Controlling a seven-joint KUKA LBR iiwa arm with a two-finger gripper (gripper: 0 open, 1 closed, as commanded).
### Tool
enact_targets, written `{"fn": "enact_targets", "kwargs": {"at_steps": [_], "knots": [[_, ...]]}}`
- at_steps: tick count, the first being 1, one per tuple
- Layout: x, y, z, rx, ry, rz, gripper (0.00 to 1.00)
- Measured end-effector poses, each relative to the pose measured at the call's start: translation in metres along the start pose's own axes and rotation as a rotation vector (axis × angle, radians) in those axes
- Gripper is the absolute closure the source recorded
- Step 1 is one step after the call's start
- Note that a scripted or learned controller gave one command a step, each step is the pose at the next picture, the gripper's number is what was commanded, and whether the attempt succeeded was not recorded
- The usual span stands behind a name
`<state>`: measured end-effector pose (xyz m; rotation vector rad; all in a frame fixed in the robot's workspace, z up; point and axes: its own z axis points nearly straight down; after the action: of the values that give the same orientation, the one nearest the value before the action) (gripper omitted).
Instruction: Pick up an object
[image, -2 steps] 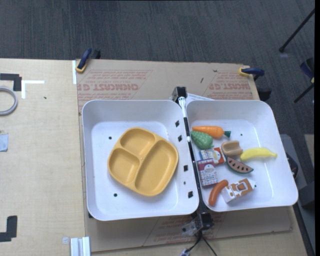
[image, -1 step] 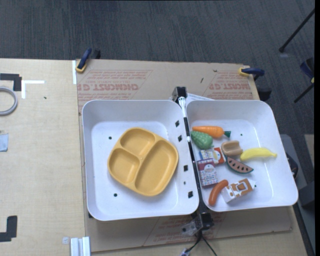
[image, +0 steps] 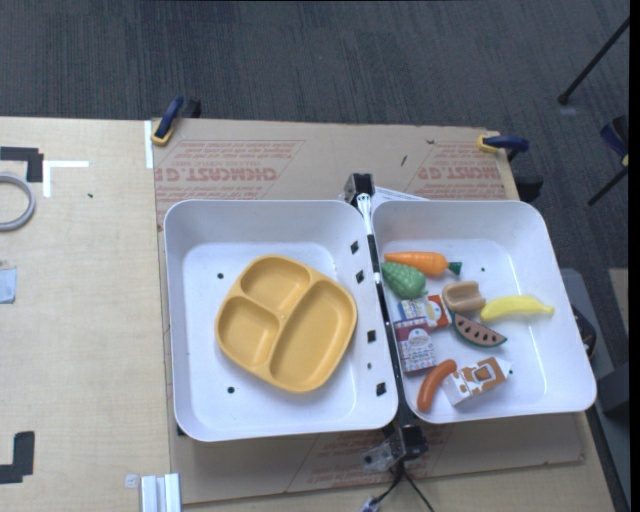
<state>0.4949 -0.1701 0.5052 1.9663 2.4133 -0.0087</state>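
Note:
The right bin (image: 530, 232) holds several toy foods. An orange carrot (image: 417, 262) lies at the top, with a green vegetable (image: 404, 281) just below it. A yellow banana (image: 516, 309) lies to the right, beside a brown bread roll (image: 463, 295) and a watermelon slice (image: 478, 331). Two small cartons (image: 415, 338) lie near the divider. A red sausage (image: 435, 384) and a white-and-orange carton (image: 479, 381) sit at the bin's front. The left bin (image: 190, 330) holds a yellow divided plate (image: 287, 322).
Both bins rest on a cardboard sheet (image: 250, 165) clamped to the wooden bench (image: 70, 330) by blue-and-yellow clamps (image: 168, 118). A black clip (image: 359, 186) joins the bins at the back. Dark floor lies beyond the bench.

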Motion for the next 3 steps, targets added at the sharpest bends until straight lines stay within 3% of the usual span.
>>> {"fn": "enact_targets", "kwargs": {"at_steps": [3], "knots": [[-0.002, 0.004, -0.028, -0.003, -0.008, -0.005, 1.00]]}}
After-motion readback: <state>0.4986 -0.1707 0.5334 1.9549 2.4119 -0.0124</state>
